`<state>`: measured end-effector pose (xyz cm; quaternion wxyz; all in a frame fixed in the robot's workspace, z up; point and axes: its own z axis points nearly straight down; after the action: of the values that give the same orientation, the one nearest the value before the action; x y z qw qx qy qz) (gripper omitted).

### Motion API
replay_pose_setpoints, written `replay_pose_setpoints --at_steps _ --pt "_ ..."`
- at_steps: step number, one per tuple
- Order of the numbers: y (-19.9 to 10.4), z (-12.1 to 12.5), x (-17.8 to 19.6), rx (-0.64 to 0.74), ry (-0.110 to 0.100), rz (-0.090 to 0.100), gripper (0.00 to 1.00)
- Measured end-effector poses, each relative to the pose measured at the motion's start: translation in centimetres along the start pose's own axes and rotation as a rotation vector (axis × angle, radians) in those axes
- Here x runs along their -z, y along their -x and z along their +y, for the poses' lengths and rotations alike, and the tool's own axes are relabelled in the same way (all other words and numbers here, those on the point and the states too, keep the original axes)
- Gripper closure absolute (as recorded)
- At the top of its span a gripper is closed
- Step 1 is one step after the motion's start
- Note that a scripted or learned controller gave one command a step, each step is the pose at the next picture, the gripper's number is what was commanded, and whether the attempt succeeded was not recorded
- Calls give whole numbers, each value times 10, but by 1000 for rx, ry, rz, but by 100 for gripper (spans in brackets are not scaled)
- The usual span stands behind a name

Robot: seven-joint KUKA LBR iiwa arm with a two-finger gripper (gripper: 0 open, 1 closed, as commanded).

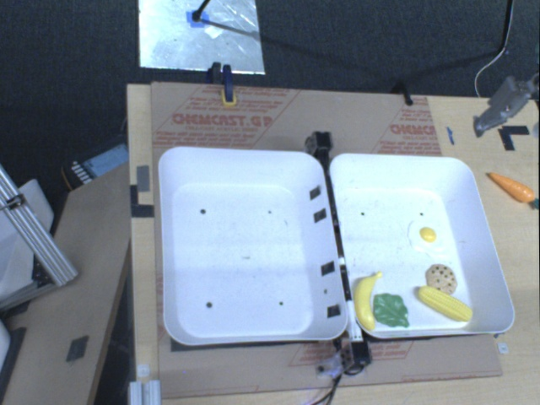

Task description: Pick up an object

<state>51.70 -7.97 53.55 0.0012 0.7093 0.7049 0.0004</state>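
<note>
The right bin (472, 194) holds several toy foods near its front. A yellow banana (366, 300) lies against the bin's left wall, with a green leafy piece (391, 310) touching it. A corn cob (445, 304) lies at the front right, a brown cookie (440, 277) just behind it, and a fried egg (426, 235) further back. The gripper (504, 105) shows as a grey shape at the upper right, beyond the right bin's far corner and well away from the foods.
The left bin (181, 192) lies beside the right one, with black clips (321, 216) along the shared wall. An orange carrot (513, 186) lies on the bench right of the bins. A silver sheet (201, 24) lies on the floor behind the bench.
</note>
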Motion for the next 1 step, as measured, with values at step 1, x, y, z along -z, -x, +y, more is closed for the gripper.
replay_pose_setpoints --at_steps 1 --pt "-34 -32 0 12 1 2 0"
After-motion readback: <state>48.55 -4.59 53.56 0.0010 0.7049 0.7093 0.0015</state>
